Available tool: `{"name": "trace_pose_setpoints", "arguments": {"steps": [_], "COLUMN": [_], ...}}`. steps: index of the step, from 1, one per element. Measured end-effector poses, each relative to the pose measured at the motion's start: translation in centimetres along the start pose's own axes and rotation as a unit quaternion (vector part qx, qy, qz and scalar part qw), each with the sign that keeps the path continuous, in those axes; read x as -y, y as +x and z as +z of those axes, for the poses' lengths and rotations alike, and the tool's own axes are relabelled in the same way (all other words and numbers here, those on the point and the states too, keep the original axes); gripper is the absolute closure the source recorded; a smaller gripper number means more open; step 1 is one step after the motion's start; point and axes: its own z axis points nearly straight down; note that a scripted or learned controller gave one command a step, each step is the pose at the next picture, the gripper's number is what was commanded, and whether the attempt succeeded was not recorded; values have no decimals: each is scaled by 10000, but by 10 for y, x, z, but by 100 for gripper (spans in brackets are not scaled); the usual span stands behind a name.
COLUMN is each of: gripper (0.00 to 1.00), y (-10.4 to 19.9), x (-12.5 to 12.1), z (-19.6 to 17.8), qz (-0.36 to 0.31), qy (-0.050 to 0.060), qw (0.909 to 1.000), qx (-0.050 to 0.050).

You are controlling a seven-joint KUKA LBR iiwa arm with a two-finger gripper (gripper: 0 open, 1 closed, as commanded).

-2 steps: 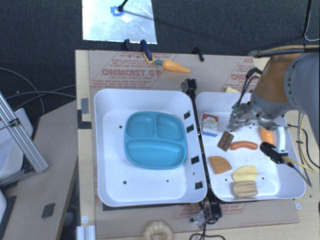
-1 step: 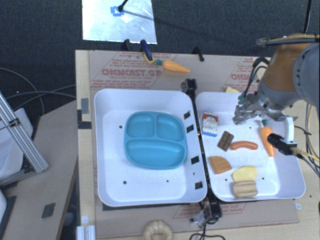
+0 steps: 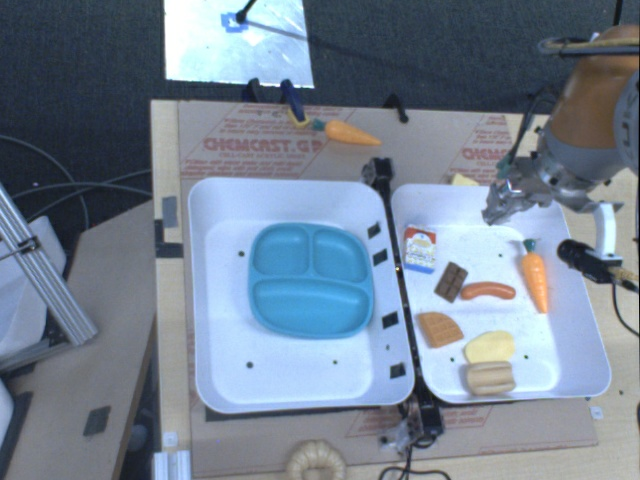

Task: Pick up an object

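My gripper hangs over the back of the right bin, with nothing visibly in it. An orange carrot lies just below and to its right. A small red and white carton stands to its left near the bin divider. Further forward lie a brown chocolate bar, a red sausage, a tan bread slice, a yellow potato-like piece and a beige bun.
The left bin holds a blue divided plate. A second carrot lies on the cardboard behind the bins. A pale ring-shaped pastry sits at the front edge. A yellow piece rests behind the right bin.
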Motion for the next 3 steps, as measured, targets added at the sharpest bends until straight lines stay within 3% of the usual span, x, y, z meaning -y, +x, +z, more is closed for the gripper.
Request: {"name": "trace_pose_setpoints", "arguments": {"steps": [1,3], "gripper": [100,100], "y": [0,92], "x": [-1,-8], "z": [-15,-14], "qz": [-1,-12], "qy": [22,38], "qw": [10000,10000], "qx": [-5,-9]}}
